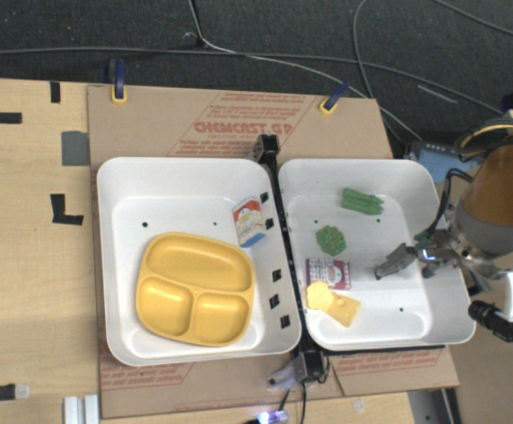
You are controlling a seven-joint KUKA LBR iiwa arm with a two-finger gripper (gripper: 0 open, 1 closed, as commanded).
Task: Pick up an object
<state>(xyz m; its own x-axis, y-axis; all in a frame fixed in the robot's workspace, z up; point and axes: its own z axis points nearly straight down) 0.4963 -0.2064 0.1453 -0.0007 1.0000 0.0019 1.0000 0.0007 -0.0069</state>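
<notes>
My gripper (388, 267) reaches in from the right over the right bin (415, 177), its dark fingers pointing left above the bin's floor with nothing between them that I can see. In that bin lie a green ridged piece (362, 201) at the back, a round green object (330, 238), a pink-and-white packet (328, 273) and a yellow cheese-like wedge (333, 305) at the front left. The gripper is to the right of the packet, apart from it.
The left bin (115, 184) holds a yellow divided tray (194, 287) and a small red, white and blue carton (251, 222) near its right wall. Both bins rest on a cardboard sheet (238, 122). Black cables (274, 60) run across the back.
</notes>
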